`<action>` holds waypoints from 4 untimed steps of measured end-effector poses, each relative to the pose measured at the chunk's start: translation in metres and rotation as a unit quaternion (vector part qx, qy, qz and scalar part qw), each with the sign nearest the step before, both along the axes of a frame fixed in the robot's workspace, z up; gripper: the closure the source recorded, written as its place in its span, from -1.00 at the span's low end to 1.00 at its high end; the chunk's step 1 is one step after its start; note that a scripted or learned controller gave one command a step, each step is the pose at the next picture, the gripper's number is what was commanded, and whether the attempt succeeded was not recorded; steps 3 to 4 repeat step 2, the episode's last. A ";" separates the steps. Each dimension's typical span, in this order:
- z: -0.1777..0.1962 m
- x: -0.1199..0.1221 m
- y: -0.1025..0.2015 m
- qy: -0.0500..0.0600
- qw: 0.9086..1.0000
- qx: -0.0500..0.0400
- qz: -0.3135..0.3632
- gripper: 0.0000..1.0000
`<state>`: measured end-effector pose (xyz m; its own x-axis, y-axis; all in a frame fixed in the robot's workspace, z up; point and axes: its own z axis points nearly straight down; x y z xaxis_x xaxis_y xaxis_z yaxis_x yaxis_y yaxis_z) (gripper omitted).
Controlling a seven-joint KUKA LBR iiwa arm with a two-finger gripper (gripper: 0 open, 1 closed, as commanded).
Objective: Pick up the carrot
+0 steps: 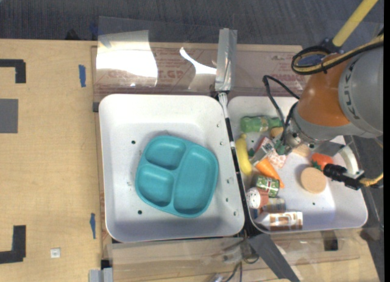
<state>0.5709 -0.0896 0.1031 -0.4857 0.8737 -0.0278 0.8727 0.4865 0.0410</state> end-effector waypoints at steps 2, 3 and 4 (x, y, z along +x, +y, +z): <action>0.083 0.006 0.067 0.022 0.990 0.006 -0.138 1.00; 0.083 0.006 0.067 0.022 0.990 0.006 -0.138 1.00; 0.083 0.006 0.067 0.022 0.990 0.006 -0.138 1.00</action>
